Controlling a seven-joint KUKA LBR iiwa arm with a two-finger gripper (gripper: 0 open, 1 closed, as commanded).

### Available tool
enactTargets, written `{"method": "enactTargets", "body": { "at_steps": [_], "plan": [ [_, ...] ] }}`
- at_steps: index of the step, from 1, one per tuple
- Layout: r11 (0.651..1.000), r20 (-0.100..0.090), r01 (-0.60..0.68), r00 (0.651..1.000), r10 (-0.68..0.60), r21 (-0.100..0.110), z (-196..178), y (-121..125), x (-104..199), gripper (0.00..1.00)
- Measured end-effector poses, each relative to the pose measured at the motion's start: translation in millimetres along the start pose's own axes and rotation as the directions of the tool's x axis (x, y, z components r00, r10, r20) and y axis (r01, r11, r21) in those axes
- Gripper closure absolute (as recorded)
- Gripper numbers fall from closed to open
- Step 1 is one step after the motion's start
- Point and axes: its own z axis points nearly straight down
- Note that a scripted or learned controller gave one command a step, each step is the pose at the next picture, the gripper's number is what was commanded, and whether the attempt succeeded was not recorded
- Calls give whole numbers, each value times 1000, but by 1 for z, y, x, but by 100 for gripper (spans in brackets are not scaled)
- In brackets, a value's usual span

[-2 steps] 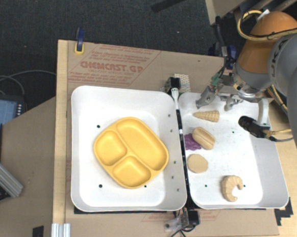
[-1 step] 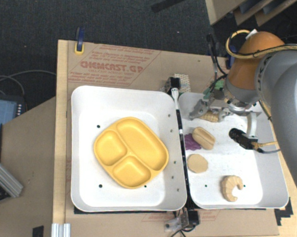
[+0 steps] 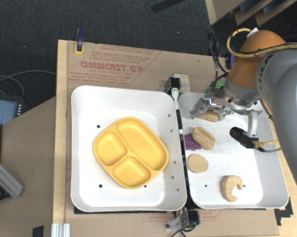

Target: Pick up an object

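Note:
My gripper [image 3: 211, 108] is low over the far left corner of the right bin [image 3: 265, 193], under the orange wrist band. A small tan piece [image 3: 208, 116] lies right beneath it, partly hidden by the metal. Nearer the camera sit a tan oblong block [image 3: 204, 137] with a purple piece [image 3: 190, 142] against its left side, a round tan disc [image 3: 197, 163], and a curved tan piece [image 3: 231, 188] towards the front right of that bin.
The left bin [image 3: 83, 105] holds a yellow divided plate [image 3: 130, 152] in its middle. A ridge [image 3: 180, 138] where the bins meet runs just left of the gripper. The grey arm [image 3: 289, 85] covers the right bin's far right corner.

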Motion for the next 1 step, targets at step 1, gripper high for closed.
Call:
{"method": "enactTargets", "body": {
  "at_steps": [1],
  "plan": [
    [1000, 1, 0, 1000, 0, 17, -9, -3, -2, 100]
  ]
}}
